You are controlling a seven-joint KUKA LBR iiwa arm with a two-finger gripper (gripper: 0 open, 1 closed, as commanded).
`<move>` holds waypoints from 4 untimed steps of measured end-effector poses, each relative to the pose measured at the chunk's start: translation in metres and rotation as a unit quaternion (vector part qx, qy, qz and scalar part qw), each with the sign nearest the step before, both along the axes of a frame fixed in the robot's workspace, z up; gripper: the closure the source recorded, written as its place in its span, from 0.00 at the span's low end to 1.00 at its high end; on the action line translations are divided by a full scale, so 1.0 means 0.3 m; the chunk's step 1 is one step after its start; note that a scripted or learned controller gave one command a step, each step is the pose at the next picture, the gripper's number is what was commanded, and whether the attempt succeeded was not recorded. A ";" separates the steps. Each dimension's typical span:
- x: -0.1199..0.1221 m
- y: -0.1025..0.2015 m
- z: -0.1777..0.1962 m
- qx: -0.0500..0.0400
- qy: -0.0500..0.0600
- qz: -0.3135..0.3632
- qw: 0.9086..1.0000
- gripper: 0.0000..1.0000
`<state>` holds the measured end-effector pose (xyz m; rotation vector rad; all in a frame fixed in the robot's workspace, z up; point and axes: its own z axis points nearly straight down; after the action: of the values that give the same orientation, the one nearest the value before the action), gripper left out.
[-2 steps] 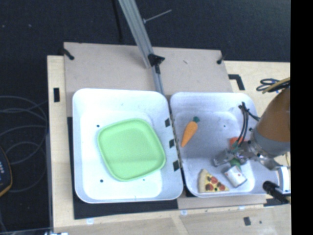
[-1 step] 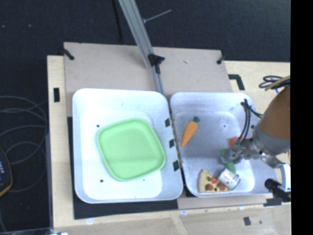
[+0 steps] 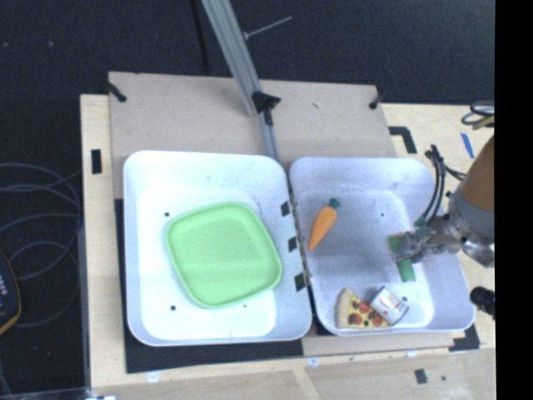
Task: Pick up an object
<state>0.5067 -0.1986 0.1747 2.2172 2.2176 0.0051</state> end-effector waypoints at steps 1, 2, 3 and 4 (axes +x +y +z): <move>0.003 -0.002 0.128 0.000 0.001 0.000 1.000 1.00; 0.078 0.179 0.116 0.001 0.003 0.002 1.000 1.00; 0.111 0.329 0.115 0.001 0.003 0.002 1.000 1.00; 0.186 0.470 0.160 0.001 0.002 0.002 1.000 1.00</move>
<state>0.5625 -0.0576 0.2226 2.2166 2.2255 0.0027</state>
